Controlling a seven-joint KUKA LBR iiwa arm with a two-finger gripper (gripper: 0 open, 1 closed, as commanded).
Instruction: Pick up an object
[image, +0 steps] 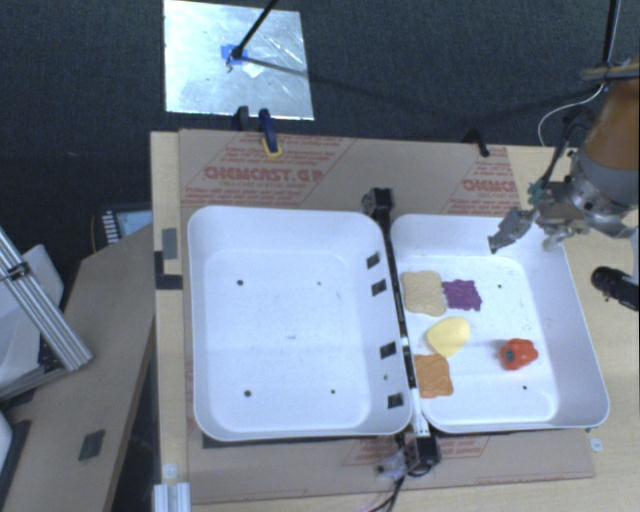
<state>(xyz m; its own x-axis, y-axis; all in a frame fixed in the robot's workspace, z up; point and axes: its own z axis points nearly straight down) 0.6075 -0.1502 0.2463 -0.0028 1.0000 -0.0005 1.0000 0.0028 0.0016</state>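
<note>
Cardboard sheet (300, 165) with red lettering lies under both bins. Blue-and-yellow clamp (268, 135) and black clamp (241, 118) sit side by side on its far edge. Silver foil square (238, 60) on dark carpet beyond. Aluminium extrusion (40, 310) slants at left. Cable bundle (405, 462) at near edge between bins.

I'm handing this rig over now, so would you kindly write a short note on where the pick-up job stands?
Gripper: above the right bin's far right corner, nothing held; jaws too unclear to call.
Right bin contents: beige piece and purple piece side by side, yellow piece below them, orange-brown piece nearest the front, red piece off to the right.
Done: nothing picked yet.
Left: descend, grasp one object, lift it.
</note>
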